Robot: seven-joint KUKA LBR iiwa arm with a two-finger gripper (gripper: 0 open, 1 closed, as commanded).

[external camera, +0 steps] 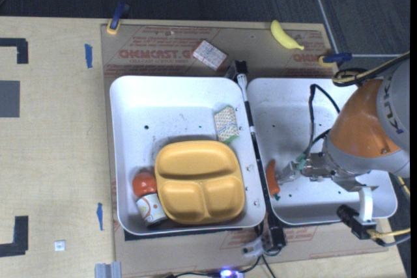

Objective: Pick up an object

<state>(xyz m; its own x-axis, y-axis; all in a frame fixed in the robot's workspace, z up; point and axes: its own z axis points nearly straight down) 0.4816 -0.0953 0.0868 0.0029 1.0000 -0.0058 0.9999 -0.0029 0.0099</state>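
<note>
In the right bin (326,101), a small orange-red object (272,179) lies against the left wall. My gripper (287,172) is low in that bin, just right of the object and pointing toward it. The grey arm with its orange band (365,127) covers the bin's right half. The left bin (130,140) holds a yellow divided tray (199,180), a red-orange item (143,183), a small white and orange can (150,208) and a patterned packet (225,122).
A yellow banana (285,36) and a small pinkish box (208,54) lie on the cardboard behind the bins. Blue clamps (117,15) hold the cardboard's corners. A black divider (251,133) runs between the bins. Cables hang near the arm.
</note>
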